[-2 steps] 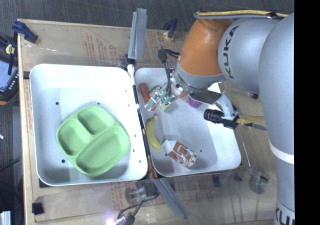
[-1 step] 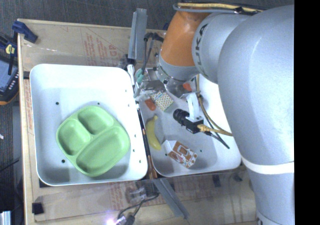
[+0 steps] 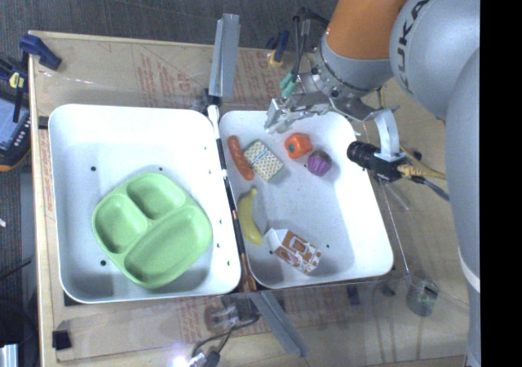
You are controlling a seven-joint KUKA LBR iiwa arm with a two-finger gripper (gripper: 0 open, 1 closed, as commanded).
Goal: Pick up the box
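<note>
Flat patterned cardboard box [image 3: 263, 160] beside sausage [image 3: 240, 157]

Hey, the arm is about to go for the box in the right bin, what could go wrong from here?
The gripper hovers at the bin's far edge, closest to the checkered box. That box lies right beside the sausage, so the sausage could get nudged or pinched too. The carton near the front looks like a box as well, so the wrong one may be picked. The tomato may get bumped.
</note>
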